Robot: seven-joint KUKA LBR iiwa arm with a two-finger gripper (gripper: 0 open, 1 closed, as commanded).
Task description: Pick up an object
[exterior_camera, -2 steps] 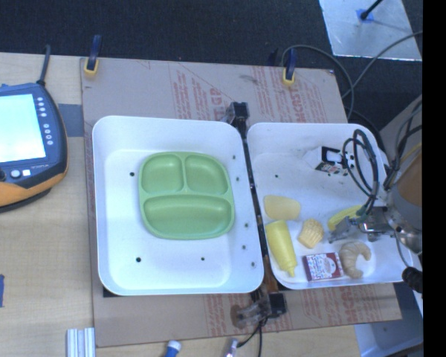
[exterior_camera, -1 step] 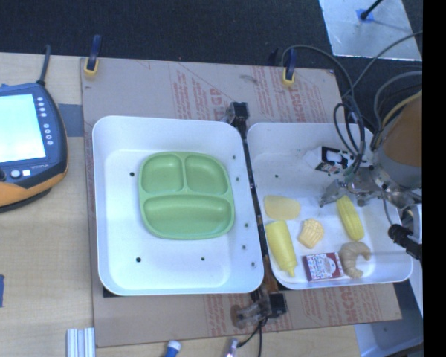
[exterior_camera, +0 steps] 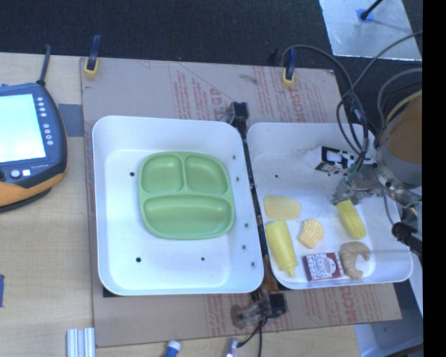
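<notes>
The right bin [exterior_camera: 297, 143] holds several toy foods. A pale yellow wedge [exterior_camera: 281, 207] lies left of centre, with a yellow bottle [exterior_camera: 281, 245] below it. A small corn piece [exterior_camera: 311, 233] sits in the middle and a corn cob [exterior_camera: 351, 219] lies to its right. Along the near wall are a red box [exterior_camera: 322, 266] and a tan croissant [exterior_camera: 355, 257]. My gripper [exterior_camera: 351, 190] hangs low over the bin's right side, just above the top end of the corn cob. Nothing shows in its grasp.
The left bin [exterior_camera: 111, 199] holds a green divided plate [exterior_camera: 186, 195]. The arm and its cables [exterior_camera: 360, 117] cover the right bin's far right corner. A tablet pendant [exterior_camera: 18, 143] lies on the bench at the left. Clamps [exterior_camera: 91, 64] pin the cardboard at the back.
</notes>
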